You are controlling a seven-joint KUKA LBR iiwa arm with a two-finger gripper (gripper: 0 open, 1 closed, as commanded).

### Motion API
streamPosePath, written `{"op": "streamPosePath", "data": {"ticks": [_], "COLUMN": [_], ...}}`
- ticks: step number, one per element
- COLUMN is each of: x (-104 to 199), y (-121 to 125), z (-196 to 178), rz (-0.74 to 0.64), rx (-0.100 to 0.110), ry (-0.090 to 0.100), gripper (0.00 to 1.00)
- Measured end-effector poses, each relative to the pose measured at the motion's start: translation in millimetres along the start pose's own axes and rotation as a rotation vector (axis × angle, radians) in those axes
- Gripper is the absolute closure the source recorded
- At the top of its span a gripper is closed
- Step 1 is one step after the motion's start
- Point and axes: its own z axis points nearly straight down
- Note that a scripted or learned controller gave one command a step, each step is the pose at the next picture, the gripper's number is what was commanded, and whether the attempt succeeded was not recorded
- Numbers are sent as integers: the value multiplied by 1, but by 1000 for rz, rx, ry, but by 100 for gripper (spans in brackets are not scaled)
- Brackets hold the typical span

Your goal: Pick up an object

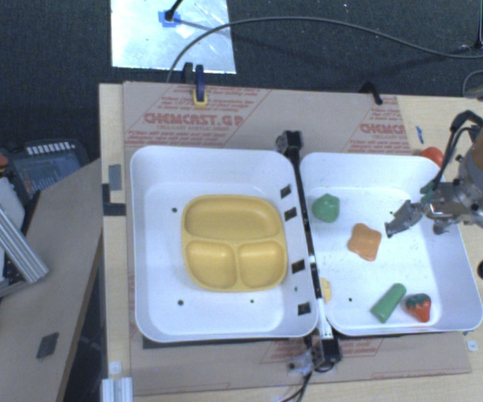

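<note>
Four small toy foods lie in the right bin point(463, 304). Nearest the gripper point(402, 219), whose finger spread cannot be told, the orange piece point(364, 241) looks light, rigid; grasp across its narrow sides.

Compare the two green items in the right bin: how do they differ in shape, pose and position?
The green rounded piece is squat and lumpy, while the green cylinder is long and slim. The rounded piece sits compact near the bin's far left side; the cylinder lies on its side at a slant near the front, beside a red strawberry-like toy. Both are green and rest apart from the gripper.
</note>
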Motion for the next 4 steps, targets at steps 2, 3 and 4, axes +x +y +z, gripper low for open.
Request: {"op": "streamPosePath", "data": {"ticks": [2,3,4], "x": [7,13,6], "y": [6,-2,-8], "z": [57,106,154], "rz": [0,1,2], "rx": [0,-1,0], "ry": [0,0,0], "gripper": [0,0,0]}}
